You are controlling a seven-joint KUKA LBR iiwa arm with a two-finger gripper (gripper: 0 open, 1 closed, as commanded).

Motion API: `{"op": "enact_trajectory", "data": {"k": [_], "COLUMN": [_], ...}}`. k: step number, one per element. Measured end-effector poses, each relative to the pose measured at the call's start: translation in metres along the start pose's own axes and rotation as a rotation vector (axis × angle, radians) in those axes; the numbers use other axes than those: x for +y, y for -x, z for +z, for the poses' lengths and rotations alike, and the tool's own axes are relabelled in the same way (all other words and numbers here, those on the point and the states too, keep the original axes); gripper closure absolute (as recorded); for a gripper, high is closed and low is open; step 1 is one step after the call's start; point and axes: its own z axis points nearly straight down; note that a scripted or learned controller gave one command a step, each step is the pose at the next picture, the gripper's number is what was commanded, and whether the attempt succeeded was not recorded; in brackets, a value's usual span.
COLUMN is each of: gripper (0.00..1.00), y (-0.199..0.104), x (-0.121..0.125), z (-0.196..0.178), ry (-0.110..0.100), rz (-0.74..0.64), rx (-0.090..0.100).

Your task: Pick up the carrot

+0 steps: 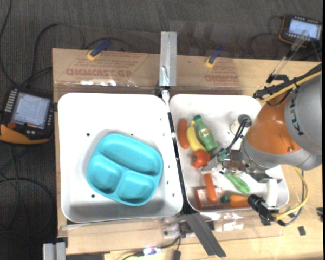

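Observation:
The carrot is orange with a small green top at its left end. It lies flat near the front wall of the right bin. My gripper hangs over the middle of this bin, below the orange wrist band. It is a little behind and to the left of the carrot. A green vegetable lies between the gripper and the carrot. Nothing shows between the fingers.
In the right bin a red tomato, a yellow fruit, a green bottle and a red pepper crowd the left side. An orange packet lies left of the carrot. The left bin holds a turquoise divided plate.

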Motion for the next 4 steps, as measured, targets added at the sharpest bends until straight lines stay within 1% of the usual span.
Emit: {"op": "enact_trajectory", "data": {"k": [1, 2, 3, 4], "gripper": [0.0, 0.0, 0.0, 0.0], "y": [-0.001, 0.019, 0.032, -0.003], "x": [0.108, 0.167, 0.077, 0.005], "z": [0.003, 0.006, -0.104, -0.057], "ry": [0.005, -0.092, -0.021, -0.022], "rz": [-0.046, -0.397, -0.466, -0.558], "rx": [-0.004, 0.018, 0.004, 0.009]}}
